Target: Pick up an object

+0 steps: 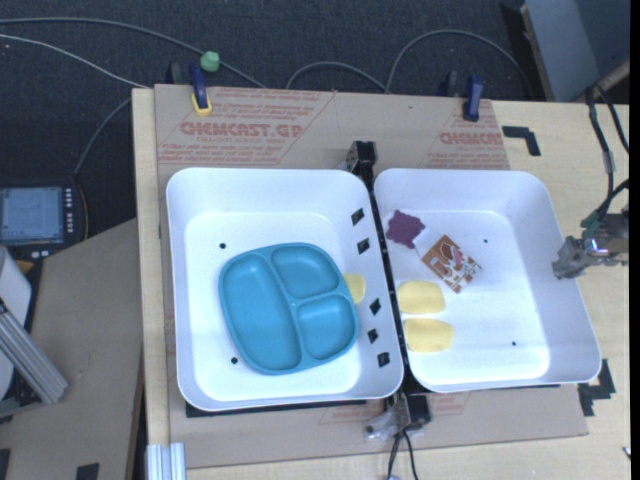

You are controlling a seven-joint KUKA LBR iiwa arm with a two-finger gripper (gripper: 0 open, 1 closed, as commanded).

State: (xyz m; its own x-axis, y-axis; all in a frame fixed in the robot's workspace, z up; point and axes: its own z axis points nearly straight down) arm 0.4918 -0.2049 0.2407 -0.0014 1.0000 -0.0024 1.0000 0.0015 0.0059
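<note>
Even overhead light, soft picture, no hard shadows.

I see the two white bins (pixel 190 298) washed nearly flat, their walls losing detail, with faint grey shading under the blue tray (pixel 288 306). The dark floor (pixel 300 18) goes grainy. Print on the cardboard (pixel 240 128) reads fuzzy; edges look slightly smeared throughout.

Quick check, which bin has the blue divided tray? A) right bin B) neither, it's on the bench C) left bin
C: the blue tray lies flat in the left bin, while the right bin holds the purple piece, a small packet and two yellow pieces.
</note>
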